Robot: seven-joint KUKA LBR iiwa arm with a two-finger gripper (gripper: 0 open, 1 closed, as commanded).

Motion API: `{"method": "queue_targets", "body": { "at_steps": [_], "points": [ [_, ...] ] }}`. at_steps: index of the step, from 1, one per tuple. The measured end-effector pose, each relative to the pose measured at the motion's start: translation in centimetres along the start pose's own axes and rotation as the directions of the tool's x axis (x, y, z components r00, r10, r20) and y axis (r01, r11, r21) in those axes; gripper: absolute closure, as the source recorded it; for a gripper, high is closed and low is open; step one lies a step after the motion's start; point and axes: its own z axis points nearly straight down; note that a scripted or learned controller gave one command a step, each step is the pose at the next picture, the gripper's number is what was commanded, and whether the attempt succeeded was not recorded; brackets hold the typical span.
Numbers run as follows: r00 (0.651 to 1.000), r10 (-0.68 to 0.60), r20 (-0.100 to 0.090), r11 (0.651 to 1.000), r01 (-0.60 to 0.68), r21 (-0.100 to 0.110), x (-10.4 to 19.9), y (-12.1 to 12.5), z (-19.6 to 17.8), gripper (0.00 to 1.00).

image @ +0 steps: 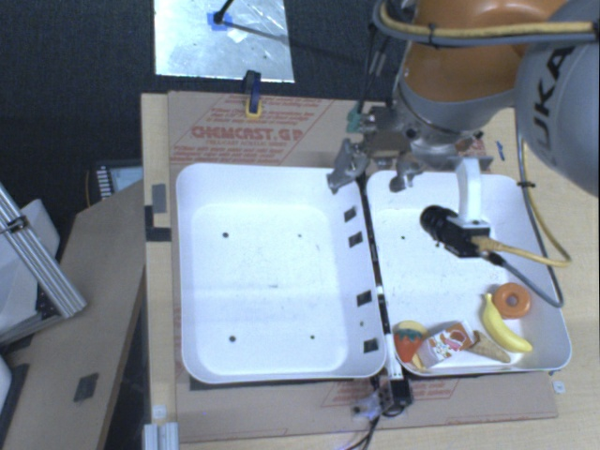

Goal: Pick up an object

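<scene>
**Arm above the right bin**

We see the arm (478,45) over the right bin (412,279). We cannot tell the gripper (375,172) state. A banana (504,331), orange fruit (512,299) and packet (441,345) lie at the bin's near corner.

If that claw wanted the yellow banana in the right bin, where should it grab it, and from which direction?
Probably across the middle of the banana, coming straight down from above. It lies flat on the floor of the right bin, curved, its narrow width suiting two fingers. The orange round thing sits close to its upper end, so the midsection looks freer.
</scene>
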Motion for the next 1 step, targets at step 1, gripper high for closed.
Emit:
{"method": "queue_targets", "body": {
  "at_steps": [1],
  "points": [
    [1.000, -0.002, -0.002, 1.000, 0.002, -0.002, 3.85, -6.91, -2.27, 0.00]
  ]
}}
